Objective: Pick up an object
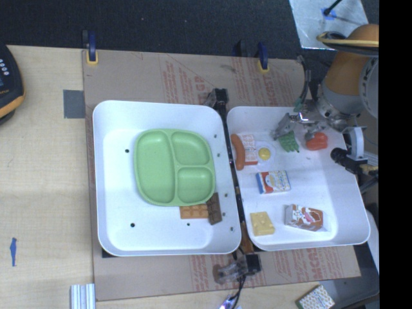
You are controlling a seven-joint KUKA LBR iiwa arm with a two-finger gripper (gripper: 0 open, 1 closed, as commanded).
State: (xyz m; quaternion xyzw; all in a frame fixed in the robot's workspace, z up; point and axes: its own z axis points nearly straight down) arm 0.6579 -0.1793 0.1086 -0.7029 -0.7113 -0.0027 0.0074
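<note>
The grey arm with its orange band [353,37] reaches in from the upper right. My gripper [291,125] hangs low over the far part of the right bin [351,201]. Directly under and in front of it lies a green leafy toy [290,143]. A red toy [316,140] sits just to the gripper's right. Further objects in this bin are a hot dog [238,151], a fried-egg piece [263,153], a small blue and white carton [273,181], a yellow cheese block [262,223] and a brown packet [304,217].
The left bin [109,192] holds a green divided plate [174,166], with an orange and brown block [201,211] against its near edge. Clamps [219,98] join the bins at the middle. A black device [8,82] sits at the far left of the bench.
</note>
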